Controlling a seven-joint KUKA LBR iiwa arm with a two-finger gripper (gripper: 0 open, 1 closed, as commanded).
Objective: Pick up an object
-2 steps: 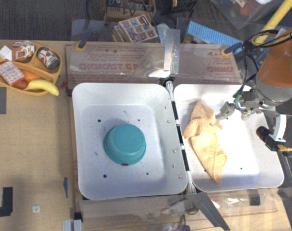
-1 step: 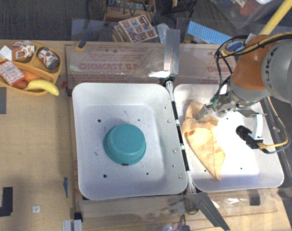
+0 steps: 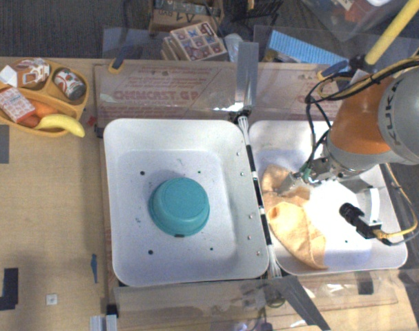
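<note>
**Inspector:** You have two candidates for the pick. A teal bowl [image 3: 180, 206] sits upside down near the middle of the left bin [image 3: 126, 140], well apart from the arm. A tan cloth [image 3: 297, 227] lies crumpled in the right bin [image 3: 385, 254], bunched against the wall the two bins share.

**Operator:** Which one is the arm going for?

**Inspector:** In my judgement, the cloth. Your gripper [image 3: 292, 183] is down at the cloth's upper edge, just beside the bin divider, and the arm's orange band hangs directly above it. That placement makes sense: the raised folds at that end offer something to pinch, whereas the flat part would not.

**Operator:** Has it got hold?

**Inspector:** You cannot settle that here. The tool tip sits against the fabric, but the wrist and cabling hide the working end, so I cannot tell how far it is spread or whether any cloth is caught in it. I record no grasp.

**Operator:** Any risks?

**Inspector:** Note the closeness to the shared wall; a pinch there may catch the rim, or the cloth may slip free on lifting. The bowl's smooth domed back would likely be the harder grip, which may explain your program's choice.
</note>
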